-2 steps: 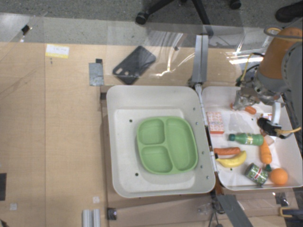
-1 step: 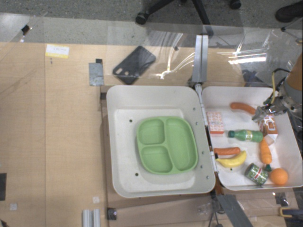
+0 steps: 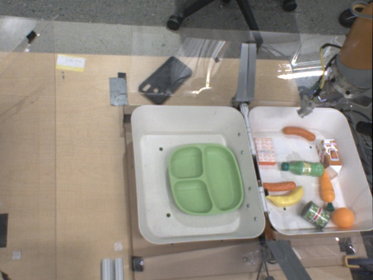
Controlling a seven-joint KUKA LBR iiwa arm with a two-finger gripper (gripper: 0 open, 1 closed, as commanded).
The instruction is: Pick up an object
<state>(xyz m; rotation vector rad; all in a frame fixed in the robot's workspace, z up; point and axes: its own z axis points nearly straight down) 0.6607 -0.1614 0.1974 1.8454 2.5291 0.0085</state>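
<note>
The arm comes in from the right, its orange band high at the edge, and the pincer (image 3: 307,107) hangs over the far rim of the right bin (image 3: 349,121), above bare white floor. Nothing sits between its tips, and from here I cannot tell whether it stands apart or together; the end is small and blurred.

All the loose things lie in that right bin. Nearest the pincer is a sausage (image 3: 299,133), lying across the far part. Below it, toward the left wall, a small pink-and-white carton (image 3: 265,150) lies flat. On the right side a red-and-white box (image 3: 330,153) sits just above a carrot (image 3: 327,188), and a green bottle (image 3: 303,168) lies on its side between carton and carrot. Further forward, a second sausage (image 3: 280,186) rests just beside a banana (image 3: 285,198), the two seemingly touching. At the near corner a green can (image 3: 316,214) lies tipped next to an orange (image 3: 344,217).

The left bin (image 3: 145,156) holds a green divided plate (image 3: 206,179) with three compartments, set flat near the middle.

On the desk (image 3: 58,156) beyond the bins lies a dark phone-like slab (image 3: 165,79) and a yellow label (image 3: 70,63).
</note>
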